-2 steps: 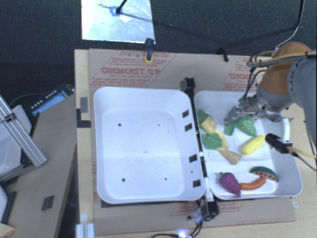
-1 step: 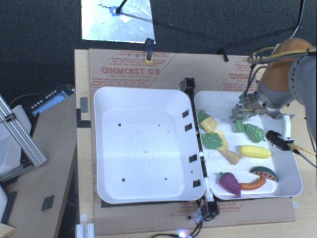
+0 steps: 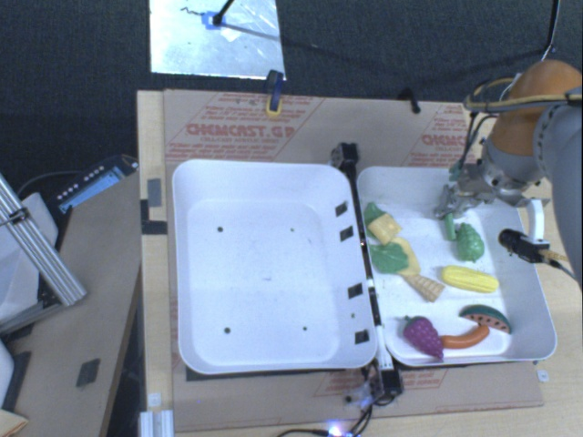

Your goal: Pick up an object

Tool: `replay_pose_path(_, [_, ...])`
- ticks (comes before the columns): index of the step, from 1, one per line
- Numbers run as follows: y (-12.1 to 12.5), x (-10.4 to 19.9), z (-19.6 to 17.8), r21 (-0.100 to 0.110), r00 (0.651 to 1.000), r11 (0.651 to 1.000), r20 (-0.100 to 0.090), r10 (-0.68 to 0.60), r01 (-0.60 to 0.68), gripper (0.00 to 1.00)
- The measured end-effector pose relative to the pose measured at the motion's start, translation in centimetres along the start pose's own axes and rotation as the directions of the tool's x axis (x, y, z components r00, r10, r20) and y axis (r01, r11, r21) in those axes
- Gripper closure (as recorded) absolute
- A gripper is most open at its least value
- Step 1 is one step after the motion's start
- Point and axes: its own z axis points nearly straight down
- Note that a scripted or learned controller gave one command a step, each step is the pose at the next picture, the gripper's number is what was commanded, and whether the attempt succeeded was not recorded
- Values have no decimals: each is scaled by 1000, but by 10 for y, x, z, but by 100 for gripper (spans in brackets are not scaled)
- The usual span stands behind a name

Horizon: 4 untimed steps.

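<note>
Currently I read the step as the approach phase: the hand [image 3: 453, 203] sits low over the far part of the right bin [image 3: 537, 321], with the arm [image 3: 537, 121] reaching in from the right. Its tip lies just beside the green leafy piece [image 3: 469, 241], on that piece's far-left side. I cannot tell whether the hand is spread or pressed together; the resolution at the tip is too coarse, and I see nothing clearly gripped by it.

Candidate objects all lie in the right bin: the green leafy piece nearest the hand, a yellow corn cob [image 3: 470, 279] just nearer than it, a watermelon slice [image 3: 485, 318], an orange sausage [image 3: 463, 339] and purple grapes [image 3: 423, 335] along the near wall, and a cluster of yellow and green pieces [image 3: 387, 244] by the left wall. The left bin [image 3: 264, 262] holds no objects.

My judgement of the next move: centre over the green leafy piece, descend to the bin floor, close on it, then lift straight up. Crowding is low there, so a neighbouring collision seems unlikely.
</note>
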Motion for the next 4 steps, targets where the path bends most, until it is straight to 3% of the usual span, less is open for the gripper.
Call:
replay_pose_path(1, [1, 55, 1, -10, 1000, 1000, 4, -3, 3, 100])
replay_pose_path(2, [2, 59, -199, -44, 1000, 999, 9, -3, 3, 100])
replay_pose_path(3, [-51, 114, -143, -20, 1000, 1000, 3, -5, 5, 100])
replay_pose_path(4, [-33, 188, -208, -33, 1000, 999, 5, -8, 8, 100])
